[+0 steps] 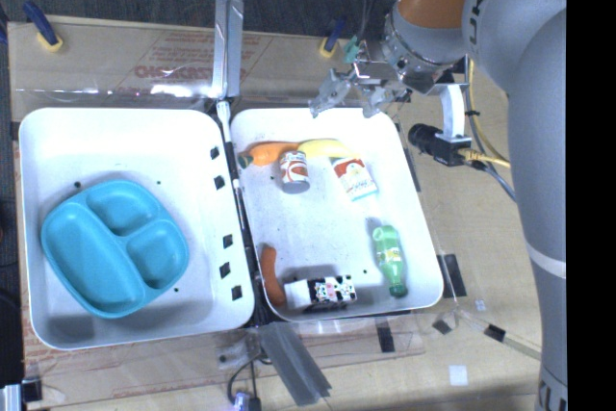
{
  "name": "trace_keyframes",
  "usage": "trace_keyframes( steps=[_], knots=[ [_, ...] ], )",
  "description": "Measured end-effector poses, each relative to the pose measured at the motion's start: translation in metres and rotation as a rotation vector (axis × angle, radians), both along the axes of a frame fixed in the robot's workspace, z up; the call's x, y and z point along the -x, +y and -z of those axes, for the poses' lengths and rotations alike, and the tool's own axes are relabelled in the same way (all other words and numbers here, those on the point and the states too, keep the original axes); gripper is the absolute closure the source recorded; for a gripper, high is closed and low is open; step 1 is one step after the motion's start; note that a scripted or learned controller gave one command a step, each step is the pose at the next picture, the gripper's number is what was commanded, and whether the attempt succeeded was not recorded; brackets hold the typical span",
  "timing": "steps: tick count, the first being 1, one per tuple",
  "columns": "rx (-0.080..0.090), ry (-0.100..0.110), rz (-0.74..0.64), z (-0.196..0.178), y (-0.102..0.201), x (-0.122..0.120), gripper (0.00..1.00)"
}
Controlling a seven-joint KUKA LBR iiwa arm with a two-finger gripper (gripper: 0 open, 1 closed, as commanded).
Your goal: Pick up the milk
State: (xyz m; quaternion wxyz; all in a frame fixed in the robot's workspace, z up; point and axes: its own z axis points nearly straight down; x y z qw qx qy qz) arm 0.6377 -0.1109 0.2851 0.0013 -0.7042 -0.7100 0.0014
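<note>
The milk (332, 291) is a small carton with black-and-white cow patches. It lies on its side against the near wall of the right bin (318, 226). My gripper (344, 105) hangs over the far rim of that bin, well away from the carton. Its two fingers are spread apart with nothing between them, so it is open. The grey arm with its orange band comes in from the upper right.
The right bin also holds an orange carrot (268, 152), a yellow banana (323, 147), a small can (295, 171), a white and red carton (354, 177), a green bottle (389, 257) and a brown sausage (272, 275) beside the milk. A blue divided plate (114, 245) lies in the left bin.
</note>
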Motion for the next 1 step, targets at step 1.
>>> trace_keyframes(
  steps=[1],
  knots=[
    [-0.001,0.001,-0.100,0.1550,0.0176,0.0511,0.00]
  ],
)
